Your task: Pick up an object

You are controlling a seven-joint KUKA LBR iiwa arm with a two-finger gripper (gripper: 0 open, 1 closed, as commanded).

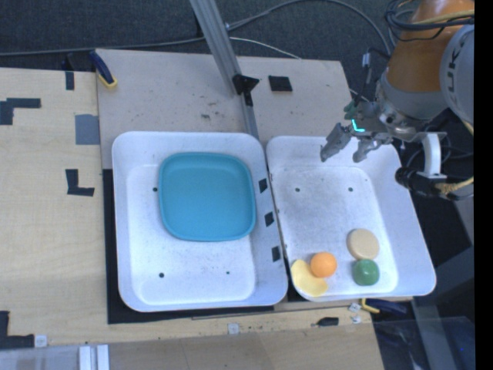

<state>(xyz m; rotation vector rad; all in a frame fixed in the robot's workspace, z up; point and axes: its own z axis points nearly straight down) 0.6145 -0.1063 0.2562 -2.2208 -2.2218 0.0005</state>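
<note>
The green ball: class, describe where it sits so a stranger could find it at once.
Look in the right-hand white bin, at its near corner where four small things cluster. The green ball is the outermost, just below a beige disc and right of an orange ball. It alone is dark green.

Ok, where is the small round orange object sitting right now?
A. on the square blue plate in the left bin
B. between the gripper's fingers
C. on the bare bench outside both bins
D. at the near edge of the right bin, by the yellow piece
D: the small round orange object lies at the near edge of the right white bin, touching the flat yellow piece, far from the open gripper at the bin's far edge.
</note>
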